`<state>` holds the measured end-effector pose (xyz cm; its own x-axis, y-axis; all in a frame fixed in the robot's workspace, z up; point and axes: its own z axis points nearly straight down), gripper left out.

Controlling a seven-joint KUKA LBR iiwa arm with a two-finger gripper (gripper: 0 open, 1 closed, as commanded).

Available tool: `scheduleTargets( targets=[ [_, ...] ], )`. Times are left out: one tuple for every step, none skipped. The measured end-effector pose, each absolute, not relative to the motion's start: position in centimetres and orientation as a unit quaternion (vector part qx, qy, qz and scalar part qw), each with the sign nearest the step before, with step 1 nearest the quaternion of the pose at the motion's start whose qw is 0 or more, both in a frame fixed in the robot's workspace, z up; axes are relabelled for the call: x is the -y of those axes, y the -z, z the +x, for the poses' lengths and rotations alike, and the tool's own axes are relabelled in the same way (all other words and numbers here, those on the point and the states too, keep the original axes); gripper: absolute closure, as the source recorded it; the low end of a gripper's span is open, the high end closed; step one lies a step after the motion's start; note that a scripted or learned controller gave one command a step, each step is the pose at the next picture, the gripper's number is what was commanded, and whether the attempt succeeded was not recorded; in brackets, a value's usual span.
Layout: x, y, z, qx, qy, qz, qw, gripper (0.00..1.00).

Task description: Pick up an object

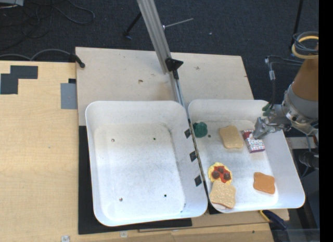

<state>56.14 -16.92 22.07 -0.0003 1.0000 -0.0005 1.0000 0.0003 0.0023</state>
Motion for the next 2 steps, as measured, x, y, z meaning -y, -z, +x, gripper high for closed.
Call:
scheduleTargets(
  targets=[
    [17.0, -27.4, 56.2, -0.708, -0.0010, 0.707, 0.002, 1.00],
    [12.0, -27.4, 55.5, -0.708, 0.0002, 0.706, -0.002, 1.00]
  ],
)
